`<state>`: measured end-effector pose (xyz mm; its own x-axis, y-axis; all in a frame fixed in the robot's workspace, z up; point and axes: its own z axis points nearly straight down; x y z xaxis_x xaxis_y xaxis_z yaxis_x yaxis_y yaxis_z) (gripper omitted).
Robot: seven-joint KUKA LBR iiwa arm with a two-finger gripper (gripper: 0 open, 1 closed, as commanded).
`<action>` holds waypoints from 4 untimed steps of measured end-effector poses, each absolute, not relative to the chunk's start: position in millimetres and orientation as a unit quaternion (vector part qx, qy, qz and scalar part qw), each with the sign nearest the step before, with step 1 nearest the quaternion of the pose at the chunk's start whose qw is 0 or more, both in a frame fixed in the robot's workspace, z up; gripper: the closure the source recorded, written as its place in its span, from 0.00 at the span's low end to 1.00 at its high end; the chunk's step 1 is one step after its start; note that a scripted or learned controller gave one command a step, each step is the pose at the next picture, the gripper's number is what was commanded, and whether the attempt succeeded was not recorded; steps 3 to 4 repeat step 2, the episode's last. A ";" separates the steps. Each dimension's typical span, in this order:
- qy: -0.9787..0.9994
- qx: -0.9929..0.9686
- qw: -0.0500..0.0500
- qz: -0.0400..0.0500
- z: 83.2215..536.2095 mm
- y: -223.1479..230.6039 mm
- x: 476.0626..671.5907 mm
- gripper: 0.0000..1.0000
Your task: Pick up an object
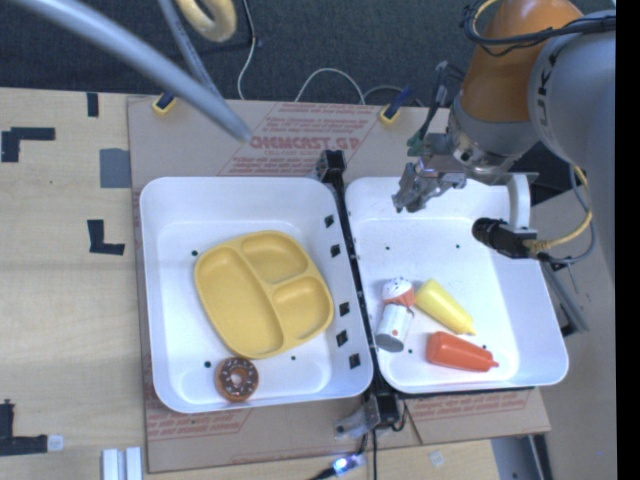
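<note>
In the right bin (520,298) lie a white bottle with a red cap (394,315), a yellow cone-shaped piece (445,306) and an orange carrot-like piece (460,352). My gripper (413,196) hangs over the bin's far left corner, well above and behind these things. Nothing shows between its fingers. The left bin (165,268) holds a yellow divided plate (262,291) and a chocolate donut (237,378).
A black divider (343,258) runs between the two bins. A grey pole (120,48) slants across the upper left. Cables lie behind the bins. The arm's grey body and orange band (520,38) occupy the upper right.
</note>
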<state>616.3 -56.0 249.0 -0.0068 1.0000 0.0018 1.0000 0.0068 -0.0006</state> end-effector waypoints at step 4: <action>-0.709 -0.705 0.002 0.001 229.0 56.0 615.6 1.00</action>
